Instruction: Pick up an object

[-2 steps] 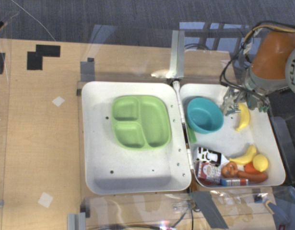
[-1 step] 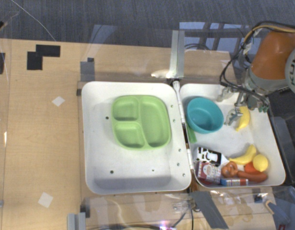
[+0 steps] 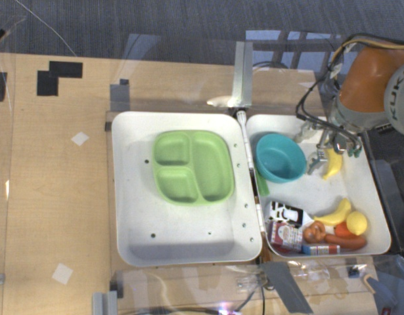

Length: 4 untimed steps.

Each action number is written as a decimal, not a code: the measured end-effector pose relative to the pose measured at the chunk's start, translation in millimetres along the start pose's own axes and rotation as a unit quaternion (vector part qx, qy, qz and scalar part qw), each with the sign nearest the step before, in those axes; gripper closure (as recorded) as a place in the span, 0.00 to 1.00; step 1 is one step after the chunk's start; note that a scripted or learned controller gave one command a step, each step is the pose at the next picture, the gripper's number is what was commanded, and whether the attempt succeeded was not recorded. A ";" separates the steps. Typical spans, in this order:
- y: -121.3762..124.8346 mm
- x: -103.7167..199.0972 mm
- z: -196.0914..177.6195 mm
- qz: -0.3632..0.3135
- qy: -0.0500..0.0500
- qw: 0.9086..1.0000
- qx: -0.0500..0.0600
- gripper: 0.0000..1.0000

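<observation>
My gripper (image 3: 332, 153) hangs over the back of the right bin (image 3: 379, 205), beneath the grey wrist with its orange band (image 3: 369, 77). A small yellow banana-shaped piece (image 3: 333, 165) lies directly under the gripper, to the right of a teal bowl (image 3: 279, 157). Whether the piece is gripped or only lying on the bin floor is unclear from this angle. At the bin's front lie a second yellow banana (image 3: 338, 213), a yellow-orange round fruit (image 3: 356, 223), a red sausage-like item (image 3: 343, 241) and a black-and-white packet (image 3: 286, 214).
The left bin (image 3: 133, 195) holds a green divided plate (image 3: 192, 166). A metal divider rail (image 3: 249, 169) runs between the two bins. Cables (image 3: 313, 97) loop beside the wrist. The wooden bench (image 3: 50, 176) extends to the left.
</observation>
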<state>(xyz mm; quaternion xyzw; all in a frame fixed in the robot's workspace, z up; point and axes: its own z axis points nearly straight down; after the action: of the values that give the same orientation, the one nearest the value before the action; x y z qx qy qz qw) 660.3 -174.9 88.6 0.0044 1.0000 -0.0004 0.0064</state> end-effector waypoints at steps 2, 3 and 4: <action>1.2 -4.2 -15.2 -0.003 -0.007 1.000 0.001 0.00; 1.8 -8.2 -30.7 -0.004 -0.014 1.000 0.003 1.00; 2.1 -8.0 -30.0 -0.005 -0.013 1.000 0.002 0.00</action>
<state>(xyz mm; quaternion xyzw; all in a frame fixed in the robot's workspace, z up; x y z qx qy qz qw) 667.9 -172.8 118.7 -0.0003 0.9998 -0.0029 0.0196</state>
